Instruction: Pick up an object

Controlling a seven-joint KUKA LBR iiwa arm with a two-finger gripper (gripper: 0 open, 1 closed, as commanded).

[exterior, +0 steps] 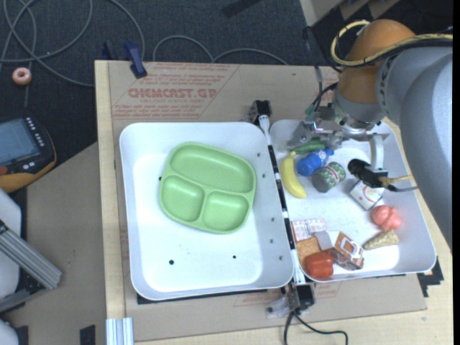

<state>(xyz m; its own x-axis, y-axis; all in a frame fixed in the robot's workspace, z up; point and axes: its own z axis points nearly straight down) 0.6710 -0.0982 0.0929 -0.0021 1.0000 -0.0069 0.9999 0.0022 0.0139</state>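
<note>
We are hanging our gripper (pixel 314 136) at the right bin's (pixel 417 254) far-left corner, the blue object (pixel 310 163) lying just below it; we cannot tell how the jaws stand.

The grey arm (pixel 420 99) is seen entering from the right, its orange band (pixel 370 60) turned toward the camera just above the wrist. The wrist is angled downward — low over the right-hand side of the bench — and the gripper (pixel 310 141) (partly hidden beneath its own mount) is pointed down.
</note>
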